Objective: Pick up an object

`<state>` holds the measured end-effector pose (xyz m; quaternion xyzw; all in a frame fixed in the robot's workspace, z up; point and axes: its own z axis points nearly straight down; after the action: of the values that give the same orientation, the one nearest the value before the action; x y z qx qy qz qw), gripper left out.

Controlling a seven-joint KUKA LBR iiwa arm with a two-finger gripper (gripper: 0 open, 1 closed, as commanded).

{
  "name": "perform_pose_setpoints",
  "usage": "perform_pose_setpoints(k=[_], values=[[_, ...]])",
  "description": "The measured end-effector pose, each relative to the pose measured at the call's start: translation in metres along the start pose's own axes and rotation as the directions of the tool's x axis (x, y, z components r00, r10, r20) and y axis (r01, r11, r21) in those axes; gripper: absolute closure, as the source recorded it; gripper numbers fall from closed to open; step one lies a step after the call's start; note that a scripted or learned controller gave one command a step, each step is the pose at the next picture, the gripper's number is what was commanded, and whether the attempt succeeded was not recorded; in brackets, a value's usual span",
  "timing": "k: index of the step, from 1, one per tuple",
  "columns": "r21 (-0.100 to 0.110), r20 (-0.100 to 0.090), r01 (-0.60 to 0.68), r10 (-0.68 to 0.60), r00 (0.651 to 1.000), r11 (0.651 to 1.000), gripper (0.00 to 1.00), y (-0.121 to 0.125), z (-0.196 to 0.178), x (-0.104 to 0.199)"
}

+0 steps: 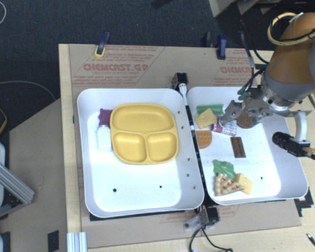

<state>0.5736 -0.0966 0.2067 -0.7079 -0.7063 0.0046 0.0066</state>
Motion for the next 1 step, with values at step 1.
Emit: perform_pose_setpoints(k=[1], values=[[-0.014,0.002,0.002,-0.002,1.000,1.000,0.00,0.0028,-0.0072,0.0001]])
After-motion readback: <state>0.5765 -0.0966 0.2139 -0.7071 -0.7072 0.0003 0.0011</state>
